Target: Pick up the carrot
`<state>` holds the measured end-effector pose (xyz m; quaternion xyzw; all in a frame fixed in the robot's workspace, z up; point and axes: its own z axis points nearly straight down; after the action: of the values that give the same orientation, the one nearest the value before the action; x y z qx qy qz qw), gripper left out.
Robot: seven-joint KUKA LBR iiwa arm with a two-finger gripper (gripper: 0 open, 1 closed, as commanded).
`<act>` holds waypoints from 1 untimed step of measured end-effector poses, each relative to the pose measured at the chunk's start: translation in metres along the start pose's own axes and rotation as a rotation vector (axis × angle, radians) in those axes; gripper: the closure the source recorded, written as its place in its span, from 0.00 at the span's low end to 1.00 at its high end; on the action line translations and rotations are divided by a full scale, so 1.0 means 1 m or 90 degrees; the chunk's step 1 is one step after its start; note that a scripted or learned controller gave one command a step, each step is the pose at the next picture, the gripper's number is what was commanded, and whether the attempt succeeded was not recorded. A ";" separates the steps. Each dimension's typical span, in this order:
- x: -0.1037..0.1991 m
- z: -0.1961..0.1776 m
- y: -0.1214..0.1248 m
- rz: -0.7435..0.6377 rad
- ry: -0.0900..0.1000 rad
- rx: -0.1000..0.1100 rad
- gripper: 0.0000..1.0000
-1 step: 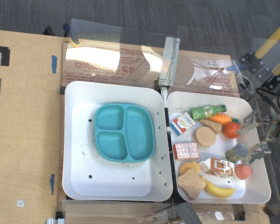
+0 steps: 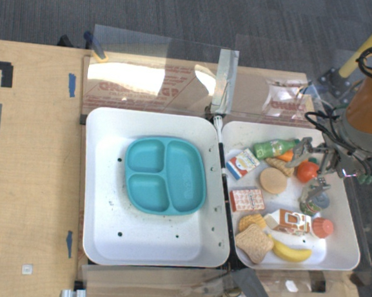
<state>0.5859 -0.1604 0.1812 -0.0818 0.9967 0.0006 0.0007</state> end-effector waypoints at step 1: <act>-0.042 0.087 0.011 -0.025 0.000 0.000 0.00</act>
<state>0.6256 -0.1428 0.0946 -0.1011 0.9949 0.0007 0.0007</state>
